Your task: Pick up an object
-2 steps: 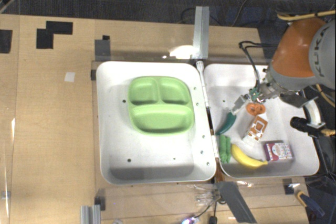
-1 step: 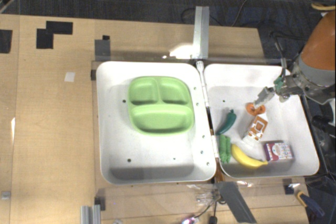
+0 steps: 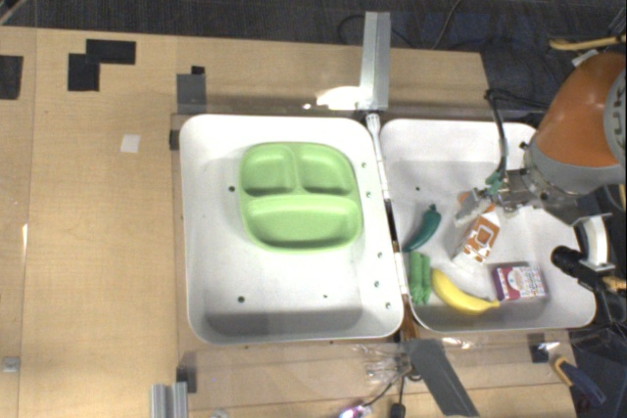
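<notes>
Bins sit side by side on the desk [image 3: 98, 210]: the left bin [image 3: 211, 308] carries a green divided plate [image 3: 298, 193], and the right bin [image 3: 421, 137] carries the loose items the arm can choose among. The arm [image 3: 588, 127] reaches in from the right, its orange band over the bin's upper right corner, and the claw [image 3: 495, 194] hangs low near the bin's middle. Its state cannot be told from this view; the wrist hardware covers the tips.

Directly beneath and just left of the claw lies a small orange-and-white packet [image 3: 480, 237], apparently touching or nearly touching the tool end. Its long axis runs roughly up and down the view, tilted slightly. It looks like the nearest candidate, so the step in hand is probably a descent onto it, though nothing shows it gripped.

The other items lie farther off: a purple carton [image 3: 517, 283] toward the bin's near right corner, a banana [image 3: 462, 295] near the front wall with its length running left to right, a dark green pepper [image 3: 424, 228] slanting toward the divider, and a lighter green vegetable [image 3: 419, 277] upright beside the left wall. All of these lie left of or nearer the front than the claw.
</notes>
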Available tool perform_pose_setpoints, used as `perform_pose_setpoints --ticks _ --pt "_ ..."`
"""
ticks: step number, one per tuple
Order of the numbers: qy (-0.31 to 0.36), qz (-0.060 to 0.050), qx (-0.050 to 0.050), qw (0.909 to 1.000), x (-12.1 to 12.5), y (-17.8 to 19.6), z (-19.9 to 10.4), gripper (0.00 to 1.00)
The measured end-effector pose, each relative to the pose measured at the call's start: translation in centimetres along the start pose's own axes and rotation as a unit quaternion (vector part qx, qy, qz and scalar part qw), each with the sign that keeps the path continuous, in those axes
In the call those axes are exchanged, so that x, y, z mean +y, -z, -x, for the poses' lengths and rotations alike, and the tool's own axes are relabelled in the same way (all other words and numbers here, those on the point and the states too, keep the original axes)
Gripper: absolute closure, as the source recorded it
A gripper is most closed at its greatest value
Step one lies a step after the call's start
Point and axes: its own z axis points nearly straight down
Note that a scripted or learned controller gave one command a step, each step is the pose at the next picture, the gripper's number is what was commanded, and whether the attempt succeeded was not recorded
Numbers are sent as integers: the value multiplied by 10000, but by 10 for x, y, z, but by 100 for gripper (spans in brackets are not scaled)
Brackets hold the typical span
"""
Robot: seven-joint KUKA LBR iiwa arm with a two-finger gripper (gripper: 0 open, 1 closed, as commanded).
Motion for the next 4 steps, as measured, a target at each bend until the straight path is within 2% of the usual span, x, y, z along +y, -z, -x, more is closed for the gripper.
perform_pose_setpoints --ticks 1,2,3,4 --pt "-32 14 -6 10000 -22 -42 -7 0" --pt "-26 40 -14 10000 -20 -30 -7 100" --pt "-2136 111 -40 9769 -2 -41 -34 100" --pt "-1369 3 2 9906 -55 71 -82 100"
